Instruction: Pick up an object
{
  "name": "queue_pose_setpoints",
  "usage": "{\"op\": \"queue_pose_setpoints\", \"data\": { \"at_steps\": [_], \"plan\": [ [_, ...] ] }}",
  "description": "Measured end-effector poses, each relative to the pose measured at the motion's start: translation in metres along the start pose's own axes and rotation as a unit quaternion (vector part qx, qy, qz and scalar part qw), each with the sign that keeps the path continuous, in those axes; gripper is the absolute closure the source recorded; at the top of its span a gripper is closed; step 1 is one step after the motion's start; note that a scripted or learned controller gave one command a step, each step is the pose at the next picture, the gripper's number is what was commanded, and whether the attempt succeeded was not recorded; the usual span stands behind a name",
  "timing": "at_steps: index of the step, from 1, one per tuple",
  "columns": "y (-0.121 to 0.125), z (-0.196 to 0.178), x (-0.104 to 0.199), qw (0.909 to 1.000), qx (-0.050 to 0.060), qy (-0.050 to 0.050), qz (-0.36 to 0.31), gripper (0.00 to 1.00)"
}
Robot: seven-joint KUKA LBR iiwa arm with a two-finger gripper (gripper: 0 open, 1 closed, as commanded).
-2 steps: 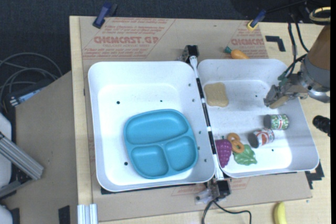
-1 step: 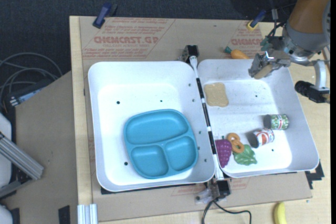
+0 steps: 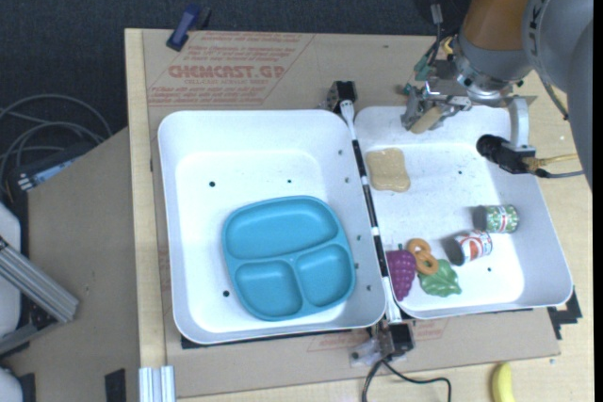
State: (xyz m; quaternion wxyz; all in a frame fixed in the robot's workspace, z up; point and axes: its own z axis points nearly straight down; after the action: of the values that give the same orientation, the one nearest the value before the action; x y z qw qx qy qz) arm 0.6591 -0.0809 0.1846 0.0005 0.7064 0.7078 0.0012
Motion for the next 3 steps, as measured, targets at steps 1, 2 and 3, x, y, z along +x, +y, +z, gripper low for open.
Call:
{"op": "queue_pose_setpoints", "data": {
  "at_steps": [1,2,3],
  "plan": [
    [-0.054,-0.020,0.101,1.0000,0.002,0.001,0.000,1.00],
    [-0.116,-0.030,0.099,1.0000,0.003,0.000,0.001,1.00],
    [-0.144,-0.055,0.107,1.0000,0.003,0.000,0.001,1.00]
  ]
}}
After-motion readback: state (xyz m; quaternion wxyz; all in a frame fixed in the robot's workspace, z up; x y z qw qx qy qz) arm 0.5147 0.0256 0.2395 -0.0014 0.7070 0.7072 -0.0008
